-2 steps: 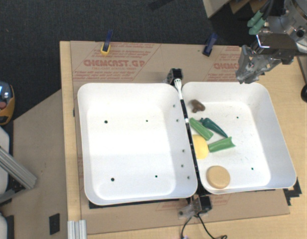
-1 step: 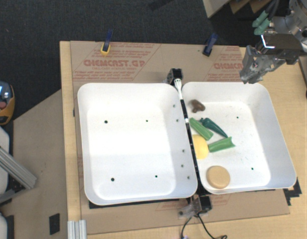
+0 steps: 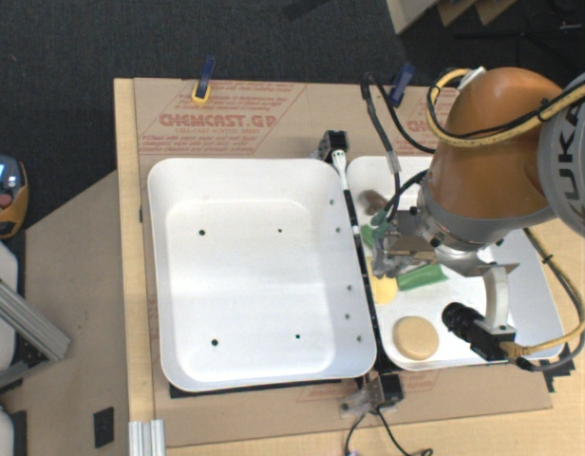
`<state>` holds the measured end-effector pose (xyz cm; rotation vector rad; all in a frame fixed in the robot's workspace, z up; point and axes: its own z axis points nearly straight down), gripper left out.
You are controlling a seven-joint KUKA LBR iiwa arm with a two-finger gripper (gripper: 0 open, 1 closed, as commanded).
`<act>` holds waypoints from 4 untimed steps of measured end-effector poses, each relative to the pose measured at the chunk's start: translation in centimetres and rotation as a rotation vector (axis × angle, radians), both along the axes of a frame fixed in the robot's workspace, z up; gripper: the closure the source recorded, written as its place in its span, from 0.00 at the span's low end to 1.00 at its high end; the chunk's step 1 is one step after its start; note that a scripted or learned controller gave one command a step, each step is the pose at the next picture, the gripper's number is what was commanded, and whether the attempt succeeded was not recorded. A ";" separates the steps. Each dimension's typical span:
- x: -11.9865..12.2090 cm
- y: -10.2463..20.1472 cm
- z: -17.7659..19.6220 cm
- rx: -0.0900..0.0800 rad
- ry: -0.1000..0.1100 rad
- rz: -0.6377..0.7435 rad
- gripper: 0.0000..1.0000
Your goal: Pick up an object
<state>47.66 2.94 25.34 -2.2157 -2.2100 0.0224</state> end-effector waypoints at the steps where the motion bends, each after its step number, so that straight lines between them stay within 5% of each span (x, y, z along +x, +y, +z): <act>1: 0.4 3.6 9.1 0.004 -0.029 0.008 1.00; 2: 0.1 -9.7 3.7 -0.001 -0.012 -0.012 1.00; 3: 0.6 -1.1 7.3 0.003 -0.024 0.011 1.00; 4: 5.4 8.2 14.1 0.006 -0.031 0.013 1.00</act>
